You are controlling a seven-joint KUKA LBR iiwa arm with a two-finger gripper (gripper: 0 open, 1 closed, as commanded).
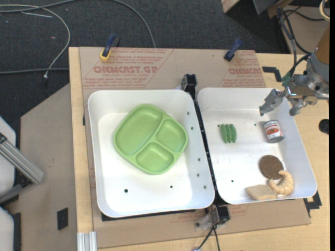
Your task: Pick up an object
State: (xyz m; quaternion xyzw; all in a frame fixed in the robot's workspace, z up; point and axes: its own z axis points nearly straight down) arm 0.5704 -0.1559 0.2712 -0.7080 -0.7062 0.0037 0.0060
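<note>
I'm hovering my gripper (pixel 284 102) above the can (pixel 272 130), fingers spread and empty, lining up the drop (peas (pixel 228 133) sitting well apart, no interference).

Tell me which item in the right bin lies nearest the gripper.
The small red-and-white can, just below the gripper. The green pea pods, brown cookie and croissant lie farther off.
</note>
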